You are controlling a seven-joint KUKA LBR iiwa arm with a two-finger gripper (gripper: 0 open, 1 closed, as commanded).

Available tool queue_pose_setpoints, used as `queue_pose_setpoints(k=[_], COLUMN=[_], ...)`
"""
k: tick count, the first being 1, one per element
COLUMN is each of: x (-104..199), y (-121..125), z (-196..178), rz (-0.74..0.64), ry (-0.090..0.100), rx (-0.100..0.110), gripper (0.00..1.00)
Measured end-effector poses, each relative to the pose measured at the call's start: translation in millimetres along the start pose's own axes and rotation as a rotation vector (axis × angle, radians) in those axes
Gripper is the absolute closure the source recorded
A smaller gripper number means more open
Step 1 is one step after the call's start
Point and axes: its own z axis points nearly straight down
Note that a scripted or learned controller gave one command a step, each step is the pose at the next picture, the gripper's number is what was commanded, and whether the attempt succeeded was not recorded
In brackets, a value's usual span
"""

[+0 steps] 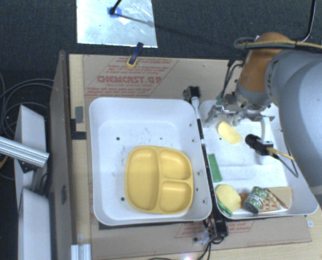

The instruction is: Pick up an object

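The claw (232, 114) is seen low over the far end of the right bin (247, 169), with a pale yellow lemon-like object (229, 132) lying just below it and touching or nearly touching its lower edge; whether the claw is spread or closed cannot be told from this angle. The object's long axis is judged to run slantwise, from near the claw toward the bin's middle, so a short descent is likely called for.
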Motion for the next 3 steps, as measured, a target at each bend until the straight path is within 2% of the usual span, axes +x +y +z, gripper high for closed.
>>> queue_pose_setpoints(k=[2, 3], x=[-26.7, -9.1], y=[-0.2, -0.1], z=[-0.8, -0.2], rz=[0.007, 0.002], ry=[-0.002, -0.002], rx=[-0.001, 0.000], gripper=[0.00, 0.00])
